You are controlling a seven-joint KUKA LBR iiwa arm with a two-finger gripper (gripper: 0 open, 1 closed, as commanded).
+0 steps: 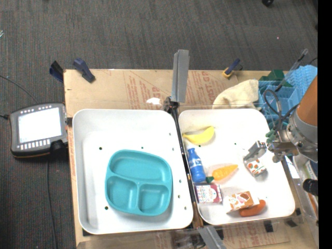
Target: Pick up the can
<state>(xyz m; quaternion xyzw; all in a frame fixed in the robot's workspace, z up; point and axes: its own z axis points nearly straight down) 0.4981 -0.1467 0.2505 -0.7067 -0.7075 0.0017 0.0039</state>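
Observation:
The can (256,168) is small, white with red markings, and lies in the right bin (238,119) near its right side. My gripper (255,151) reaches in from the right and hangs just above the can's upper edge, very close to it or touching it. The view does not show the can held.
The right bin also holds a banana (200,135), a blue bottle (195,165), a carrot (224,172), a pink carton (208,194), an orange juice box (239,200) and a red sausage (253,209). A teal divided plate (139,183) lies in the left bin (93,134).

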